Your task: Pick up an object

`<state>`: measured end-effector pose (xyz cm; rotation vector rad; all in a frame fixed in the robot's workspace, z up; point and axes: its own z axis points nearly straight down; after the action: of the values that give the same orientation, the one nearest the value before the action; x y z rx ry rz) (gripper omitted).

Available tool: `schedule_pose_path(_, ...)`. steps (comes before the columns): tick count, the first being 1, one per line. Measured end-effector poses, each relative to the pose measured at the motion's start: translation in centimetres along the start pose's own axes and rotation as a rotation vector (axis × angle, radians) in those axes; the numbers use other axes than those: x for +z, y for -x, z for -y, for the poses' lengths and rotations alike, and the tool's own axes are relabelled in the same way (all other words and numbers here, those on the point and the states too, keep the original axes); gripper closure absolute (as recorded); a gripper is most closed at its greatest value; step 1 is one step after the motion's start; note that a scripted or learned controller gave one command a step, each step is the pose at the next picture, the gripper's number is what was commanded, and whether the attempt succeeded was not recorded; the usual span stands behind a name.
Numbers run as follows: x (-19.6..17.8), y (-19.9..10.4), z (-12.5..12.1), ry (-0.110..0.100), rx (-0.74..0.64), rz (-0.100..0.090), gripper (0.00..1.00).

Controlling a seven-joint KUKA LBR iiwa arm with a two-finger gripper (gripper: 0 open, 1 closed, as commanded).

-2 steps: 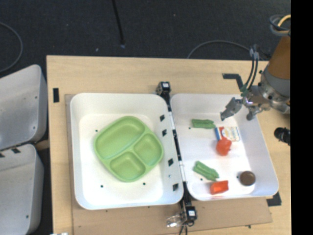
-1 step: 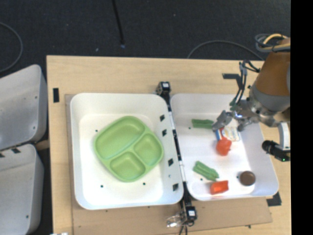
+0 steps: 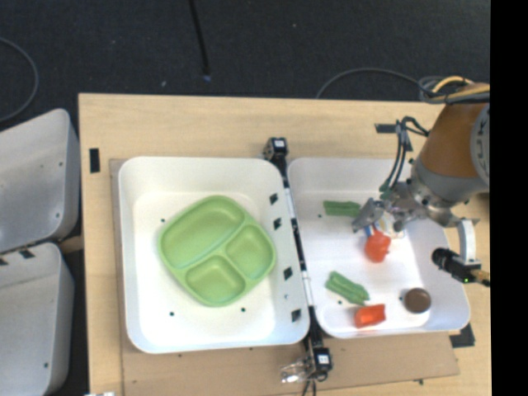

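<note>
My gripper (image 3: pixel 380 226) hangs over the right bin (image 3: pixel 441 320), reaching in from the right under the orange wrist band. Its fingers stand open, spread to either side just above the top end of a small orange-red object (image 3: pixel 377 248) that lies on the bin floor. I cannot tell whether the fingers touch it. A green piece (image 3: pixel 340 208) lies just left of the gripper. Nearer the front lie another green piece (image 3: pixel 346 287), a red block (image 3: pixel 370 314) and a brown round object (image 3: pixel 417 300).
The left bin (image 3: pixel 140 320) holds a green divided plate (image 3: pixel 217 249). A ridge with black clips (image 3: pixel 290 246) separates the two bins. A black fitting (image 3: pixel 452 262) on the arm juts over the right bin's right edge. Cables run behind the wrist.
</note>
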<state>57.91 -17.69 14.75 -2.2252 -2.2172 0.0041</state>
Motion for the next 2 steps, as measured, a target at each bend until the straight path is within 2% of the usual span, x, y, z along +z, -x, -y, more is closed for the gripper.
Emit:
schedule_pose_path(1,4.4,0.3,-0.2,0.008,0.003,0.005,0.00)
schedule_pose_path(2,2.8,0.6,-0.5,0.022,0.008,0.010,1.00)
